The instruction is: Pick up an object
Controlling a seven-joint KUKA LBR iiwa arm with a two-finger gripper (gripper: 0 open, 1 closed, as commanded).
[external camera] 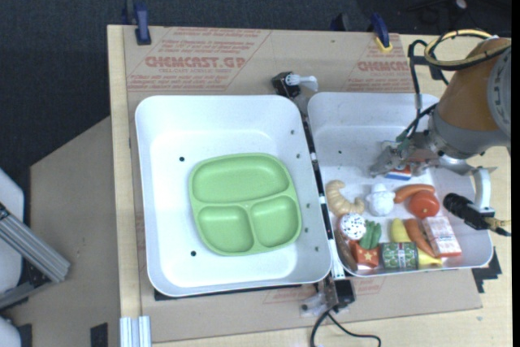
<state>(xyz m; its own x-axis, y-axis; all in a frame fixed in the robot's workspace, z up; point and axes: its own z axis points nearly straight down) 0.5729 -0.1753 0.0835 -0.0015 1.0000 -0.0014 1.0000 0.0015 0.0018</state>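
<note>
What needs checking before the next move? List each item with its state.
1. Tool over the right bin: ok.
2. Toy pile within that bin's near end: ok.
3. Something between the tool's fingers: cannot tell.
4. Target singled out: not ok, the toys lie crowded and touching.
5. Green tray sits apart in the left bin, clear of the arm: ok.

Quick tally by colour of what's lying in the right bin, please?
Red or orange: 5
White: 2
Green: 2
Yellow: 1
Tan: 1
Total: about 11; the pile in the right bin overlaps, so counts are approximate.
</note>
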